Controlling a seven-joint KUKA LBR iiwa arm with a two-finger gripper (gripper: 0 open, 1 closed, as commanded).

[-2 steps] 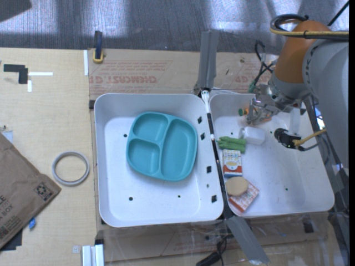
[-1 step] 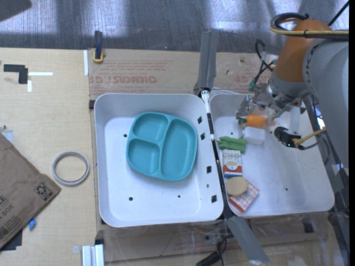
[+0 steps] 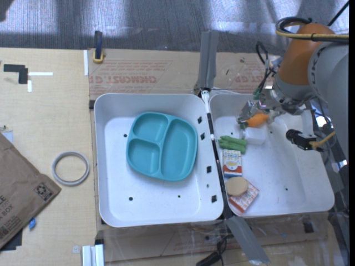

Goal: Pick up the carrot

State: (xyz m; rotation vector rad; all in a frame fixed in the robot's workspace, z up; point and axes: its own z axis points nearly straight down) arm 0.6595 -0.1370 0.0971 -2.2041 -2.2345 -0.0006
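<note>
The orange carrot (image 3: pixel 258 119) is at the back of the right bin (image 3: pixel 299 204), near its left wall. It sits between the dark fingers of my gripper (image 3: pixel 250 117), which reaches down from the right and is shut on it. The carrot's far end sticks out to the right of the fingers. A small white object (image 3: pixel 256 138) lies on the bin floor just below the carrot.
A green pod (image 3: pixel 233 143), a small printed carton (image 3: pixel 232 163), a round tan biscuit (image 3: pixel 237 187) and a red-and-white packet (image 3: pixel 247 199) line the right bin's left side. A teal divided plate (image 3: pixel 162 146) lies in the left bin (image 3: pixel 111 204). A tape ring (image 3: pixel 70 167) rests on the bench.
</note>
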